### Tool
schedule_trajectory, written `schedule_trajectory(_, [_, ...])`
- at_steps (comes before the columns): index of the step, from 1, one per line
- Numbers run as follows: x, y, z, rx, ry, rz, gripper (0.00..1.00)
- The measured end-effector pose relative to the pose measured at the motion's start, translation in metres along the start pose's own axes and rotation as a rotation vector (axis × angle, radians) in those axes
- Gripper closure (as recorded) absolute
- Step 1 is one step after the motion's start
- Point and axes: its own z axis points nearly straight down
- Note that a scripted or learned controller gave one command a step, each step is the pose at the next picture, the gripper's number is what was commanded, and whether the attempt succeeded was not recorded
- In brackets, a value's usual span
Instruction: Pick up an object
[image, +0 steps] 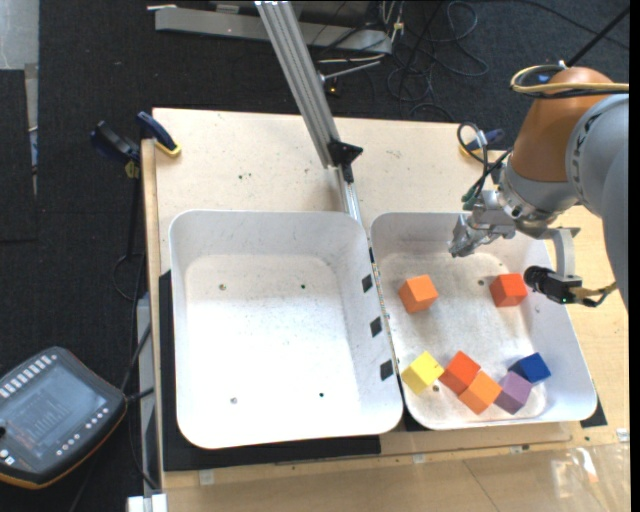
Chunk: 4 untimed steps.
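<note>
Orange cube (419, 291) sits alone, centre-right of frame, in right bin (575, 345). Red cube (508, 289) just right. Gripper (462, 243) hovers above-right; can't tell fingers' spread. Best bet: go straight down, square to faces, skip lower-right clump.

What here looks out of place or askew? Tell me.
Nothing is spilled or damaged. All the blocks sit in the right bin, five of them bunched at its near edge around the yellow block, some touching.
</note>
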Motion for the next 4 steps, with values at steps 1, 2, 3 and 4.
schedule_trajectory(1, [-0.004,0.011,-0.052,-0.005,-0.001,-0.003,1.0])
schedule_trajectory(2, [-0.004,0.013,-0.105,-0.005,-0.001,-0.003,1.0])
schedule_trajectory(3, [0.046,-0.003,-0.114,0.003,0.003,-0.008,1.0])
schedule_trajectory(4, [0.098,-0.019,-0.12,0.003,0.004,-0.009,1.0])
